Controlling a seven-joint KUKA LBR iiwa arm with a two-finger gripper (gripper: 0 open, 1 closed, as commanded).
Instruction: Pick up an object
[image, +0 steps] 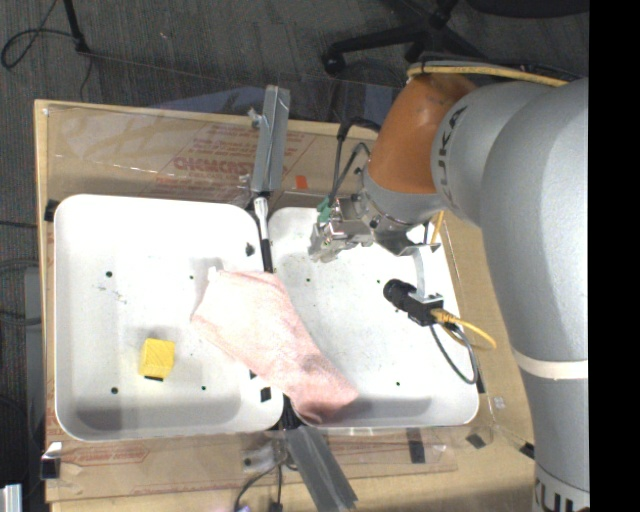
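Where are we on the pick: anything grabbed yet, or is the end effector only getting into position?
Nothing looks picked yet. The pink cloth lies draped over the divider between the two bins, and the yellow block sits in the left bin. The end effector is over the right bin's upper corner, apart from both. Left: reach an object, grasp it and lift.

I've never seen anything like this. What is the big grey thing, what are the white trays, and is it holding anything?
The big grey thing with the orange band is a robot arm, reaching in from the right. One camera above the bench looks down at a slant. Its gripper hangs over the right bin, near that bin's far left corner, with nothing visibly between its fingers. A pink cloth drapes across the divide between both bins. A small yellow block lies in the left bin.
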